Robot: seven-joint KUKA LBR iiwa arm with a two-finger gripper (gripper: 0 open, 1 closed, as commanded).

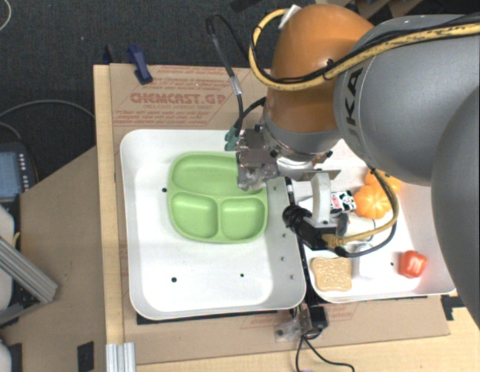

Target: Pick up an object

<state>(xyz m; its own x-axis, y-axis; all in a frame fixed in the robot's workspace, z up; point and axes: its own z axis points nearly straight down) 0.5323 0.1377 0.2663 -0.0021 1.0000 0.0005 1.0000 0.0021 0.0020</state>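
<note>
In the left bin (146,231), smooth white plastic with rounded corners, lies a glossy green plate (212,200) moulded into three compartments. My gripper (251,178) hangs at the plate's right rim, a dull metal block under my orange band; whether my jaws are released or clenched I cannot tell. Across the divider, the right bin (379,284) holds a square, grainy tan toast (332,273), a rounded orange fruit (371,198) and a small red piece (412,263), well apart from my gripper.
</note>
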